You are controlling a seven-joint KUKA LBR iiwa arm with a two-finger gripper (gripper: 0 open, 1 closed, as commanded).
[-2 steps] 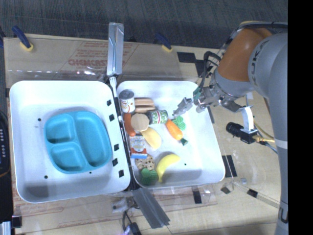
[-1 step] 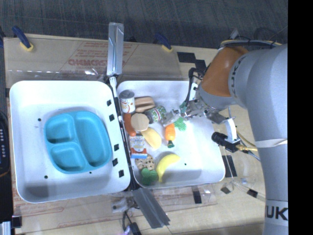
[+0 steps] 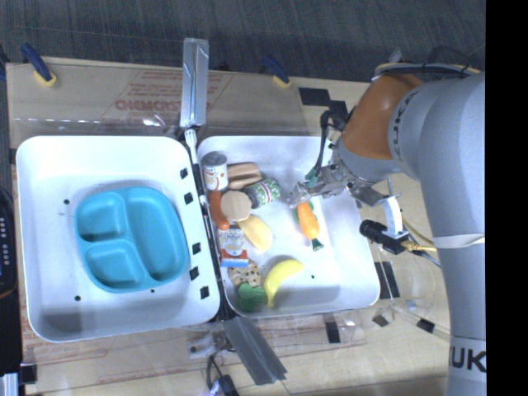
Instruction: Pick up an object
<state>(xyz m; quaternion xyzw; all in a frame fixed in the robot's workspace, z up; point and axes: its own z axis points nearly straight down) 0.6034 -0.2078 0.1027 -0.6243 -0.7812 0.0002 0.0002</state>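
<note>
The right bin holds several toy foods. An orange carrot lies near the bin's middle right. A yellow banana sits toward the front, with a green broccoli piece beside it. A small can, a brown bread roll, a round brown item, a pale yellow piece and a green-white item crowd the bin's left side. My gripper hangs low just above the carrot's top end, with nothing visibly held.
The left bin carries a blue divided tray. A metal divider stands between the bins at the back. Flat food packets line the right bin's left wall. The grey arm covers the right side.
</note>
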